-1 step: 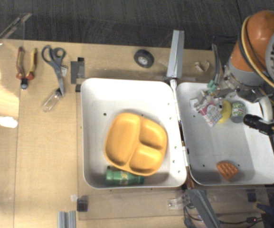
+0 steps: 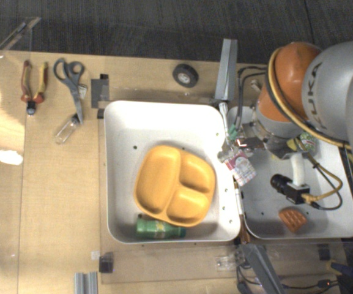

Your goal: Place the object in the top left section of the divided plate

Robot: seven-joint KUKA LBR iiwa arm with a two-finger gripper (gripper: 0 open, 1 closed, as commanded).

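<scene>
Left of the gripper (image 2: pixel 236 144), whose grasp cannot be told, sits a glossy, rounded yellow divided plate (image 2: pixel 175 184).

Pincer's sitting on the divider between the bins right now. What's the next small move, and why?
Probably carry the pincer left toward the yellow divided plate. It hangs at the wall between the bins with what looks like a small crinkled packet at its tip, and the plate's top left section looks bare.
</scene>
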